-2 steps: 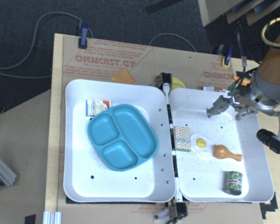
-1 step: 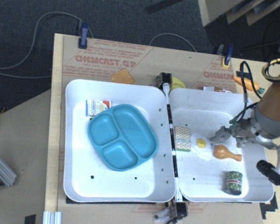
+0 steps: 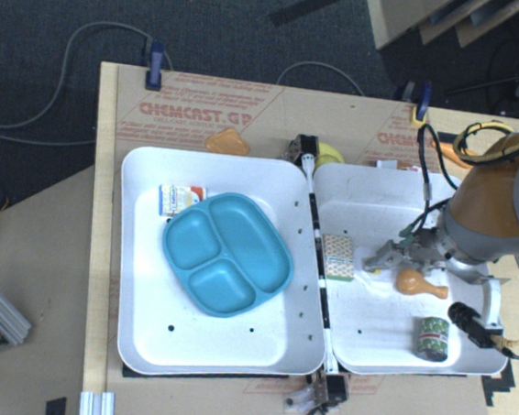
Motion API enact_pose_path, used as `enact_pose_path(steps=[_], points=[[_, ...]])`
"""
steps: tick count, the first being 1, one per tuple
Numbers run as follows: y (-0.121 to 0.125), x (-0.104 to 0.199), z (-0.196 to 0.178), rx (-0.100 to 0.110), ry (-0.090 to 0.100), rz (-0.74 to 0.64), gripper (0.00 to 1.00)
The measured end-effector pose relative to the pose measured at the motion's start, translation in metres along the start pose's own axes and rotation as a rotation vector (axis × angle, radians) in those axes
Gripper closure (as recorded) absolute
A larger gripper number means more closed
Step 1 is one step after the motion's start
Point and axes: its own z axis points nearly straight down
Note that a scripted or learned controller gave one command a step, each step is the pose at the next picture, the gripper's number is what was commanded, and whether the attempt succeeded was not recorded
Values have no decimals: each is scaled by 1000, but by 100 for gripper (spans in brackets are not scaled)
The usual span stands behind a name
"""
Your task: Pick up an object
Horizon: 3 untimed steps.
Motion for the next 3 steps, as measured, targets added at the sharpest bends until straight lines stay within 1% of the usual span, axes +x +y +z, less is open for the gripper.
enact_pose_path(steps=[1, 2, 3], points=[[3, 0, -14, -10, -1, 0, 100], [3, 1, -24, -11, -1, 1, 100], [3, 1, -23, -10, -1, 1, 0]])
